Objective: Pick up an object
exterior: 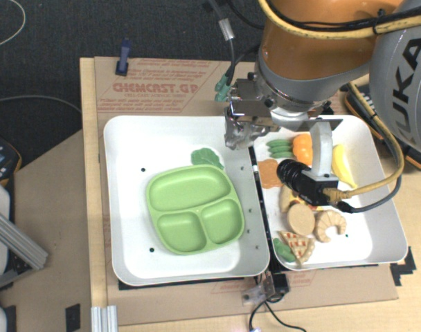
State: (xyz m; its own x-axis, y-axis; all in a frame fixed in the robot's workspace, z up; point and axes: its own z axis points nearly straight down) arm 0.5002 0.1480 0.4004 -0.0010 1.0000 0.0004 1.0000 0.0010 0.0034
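Progress on the pick looks early: nothing seen from the fixed camera above the bench suggests that any object has left the bins.

From that camera, the arm (335, 40) fills the upper right of the frame, its orange band sitting over the grey wrist. The gripper (239, 138) hangs at the centre, just above the ridge where the two white bins meet. Its metal body hides the tips from this angle, so whether it is spread or closed, and whether anything sits in it, cannot be told.

Left of centre, the left bin (127, 185) carries a green divided plate (194, 209), lying flat, with a small green leafy piece (206, 157) touching its upper edge. That leafy piece is the object nearest the gripper, just to its lower left.

To the right of centre, the right bin (383, 234) holds a crowded pile of toy food: an orange fruit (302, 146), a yellow wedge (343, 163), a round biscuit (300, 220), a croissant (329, 225) and a pizza slice (296, 244) near the bin's lower edge. A black cable fitting (304, 182) from the arm lies across the pile.

As a judgement, the whole grasp and lift remain to be done, or at least to be confirmed.
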